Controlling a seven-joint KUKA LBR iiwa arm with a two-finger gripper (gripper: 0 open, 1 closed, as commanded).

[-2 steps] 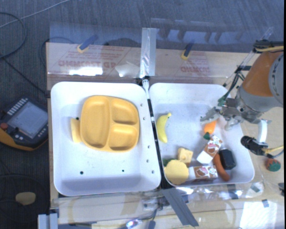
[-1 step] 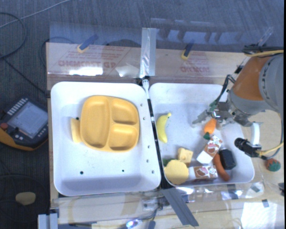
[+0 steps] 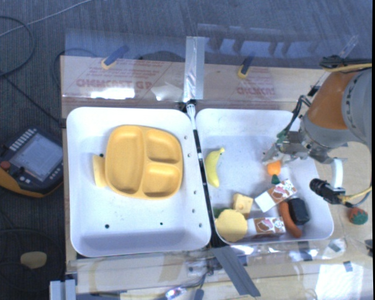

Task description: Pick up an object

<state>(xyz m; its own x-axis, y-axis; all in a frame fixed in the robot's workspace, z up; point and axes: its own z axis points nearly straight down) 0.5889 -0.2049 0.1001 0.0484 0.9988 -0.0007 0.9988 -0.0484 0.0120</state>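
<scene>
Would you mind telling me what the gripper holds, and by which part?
It cannot be told: the gripper hangs just above a small orange carrot-shaped toy, with no grasp visible.

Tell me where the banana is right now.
The banana lies in the right bin, against its left wall by the divider, above the yellow round toy.

Faint reddish lettering runs along the cardboard sheet (image 3: 137, 80) behind the bins, but it sits upside down under glare and I can't make it out. The small printed packets (image 3: 283, 190) just below the fingers are too blurred to read.
</scene>
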